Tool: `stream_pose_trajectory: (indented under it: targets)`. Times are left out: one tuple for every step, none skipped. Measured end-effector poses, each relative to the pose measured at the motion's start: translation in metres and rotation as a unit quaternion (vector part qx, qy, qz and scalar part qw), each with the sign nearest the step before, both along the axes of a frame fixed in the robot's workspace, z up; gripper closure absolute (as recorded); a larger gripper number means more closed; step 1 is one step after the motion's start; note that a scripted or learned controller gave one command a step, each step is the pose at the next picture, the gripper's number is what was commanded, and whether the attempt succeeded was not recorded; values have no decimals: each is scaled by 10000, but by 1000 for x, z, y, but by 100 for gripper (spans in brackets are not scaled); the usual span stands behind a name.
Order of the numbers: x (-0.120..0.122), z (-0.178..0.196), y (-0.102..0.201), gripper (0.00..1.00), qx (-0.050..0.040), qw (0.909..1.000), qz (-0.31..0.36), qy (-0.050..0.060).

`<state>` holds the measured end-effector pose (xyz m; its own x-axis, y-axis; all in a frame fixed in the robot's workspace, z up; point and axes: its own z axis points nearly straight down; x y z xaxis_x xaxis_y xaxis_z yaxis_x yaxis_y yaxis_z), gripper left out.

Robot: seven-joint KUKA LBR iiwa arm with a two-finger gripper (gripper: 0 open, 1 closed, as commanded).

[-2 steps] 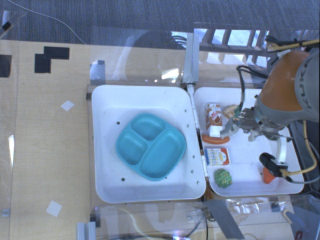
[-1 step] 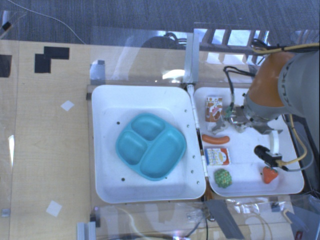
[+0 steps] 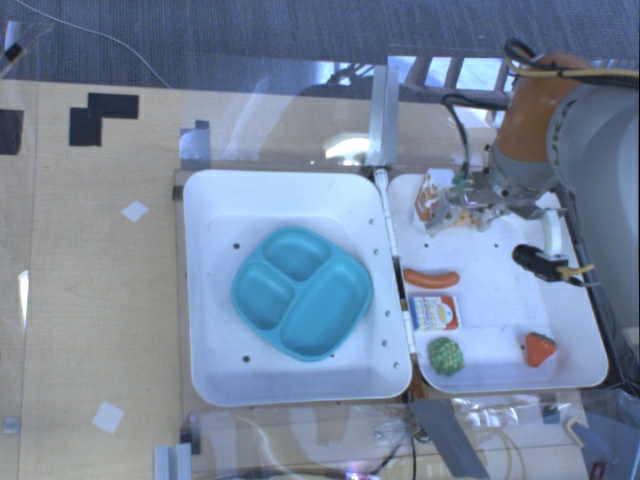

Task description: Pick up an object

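My gripper is low over the far left corner of the right bin, with the grey arm and its orange band behind it to the right. An orange and white packet stands right at the gripper's left side, by the bin's far wall; I cannot see whether it is gripped. Nearer in the same bin lie a red sausage, a small white and red carton, a green broccoli piece and an orange-red strawberry.
The left bin holds a blue divided plate at its middle. A metal post rises at the far end of the wall between the bins. The arm covers the right bin's far right side.
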<state>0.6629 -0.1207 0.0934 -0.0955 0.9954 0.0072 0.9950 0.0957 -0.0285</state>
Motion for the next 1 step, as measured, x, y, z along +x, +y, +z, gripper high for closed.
stream_pose_trajectory:
  targets:
    - [2, 32, -12, 0, 19, 9857, 1682, -70]
